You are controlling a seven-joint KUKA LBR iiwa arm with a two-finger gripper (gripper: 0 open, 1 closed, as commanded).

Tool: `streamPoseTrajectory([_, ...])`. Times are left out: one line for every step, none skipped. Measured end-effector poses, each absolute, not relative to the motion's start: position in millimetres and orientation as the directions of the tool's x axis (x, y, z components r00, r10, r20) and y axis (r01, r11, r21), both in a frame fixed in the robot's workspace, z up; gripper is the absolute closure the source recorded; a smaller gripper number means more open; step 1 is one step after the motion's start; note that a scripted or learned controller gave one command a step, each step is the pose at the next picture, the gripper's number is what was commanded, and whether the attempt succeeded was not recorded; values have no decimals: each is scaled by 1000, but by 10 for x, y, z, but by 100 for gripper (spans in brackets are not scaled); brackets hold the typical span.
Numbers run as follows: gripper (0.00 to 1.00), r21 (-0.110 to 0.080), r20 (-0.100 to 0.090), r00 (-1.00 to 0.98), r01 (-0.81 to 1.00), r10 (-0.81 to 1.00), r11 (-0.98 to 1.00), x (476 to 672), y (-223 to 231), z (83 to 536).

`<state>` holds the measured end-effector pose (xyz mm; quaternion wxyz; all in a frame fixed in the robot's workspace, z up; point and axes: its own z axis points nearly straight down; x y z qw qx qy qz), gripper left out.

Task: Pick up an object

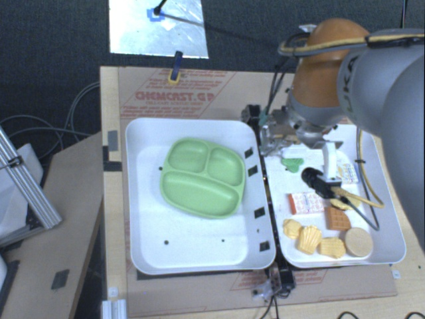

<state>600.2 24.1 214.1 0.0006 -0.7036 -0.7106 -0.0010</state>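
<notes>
Green divided plate [202,177] sits alone in the left bin [143,244], apparently as a drop spot, while the gripper [275,138] hangs low over the right bin's [392,244] far corner beside a green scrap [292,163], finger state impossible to tell under the wrist.

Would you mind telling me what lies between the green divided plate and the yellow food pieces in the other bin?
In the camera view, between the green divided plate and the yellow food pieces lie bare white bin floor and the bins' adjoining rims.
</notes>
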Motion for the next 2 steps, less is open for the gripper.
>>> streamPoseTrajectory([100, 1, 3, -11, 1000, 1000, 11, 5950, 878, 2253])
streamPoseTrajectory([100, -1, 0, -6, 1000, 1000, 6, 5857, 946, 2214])
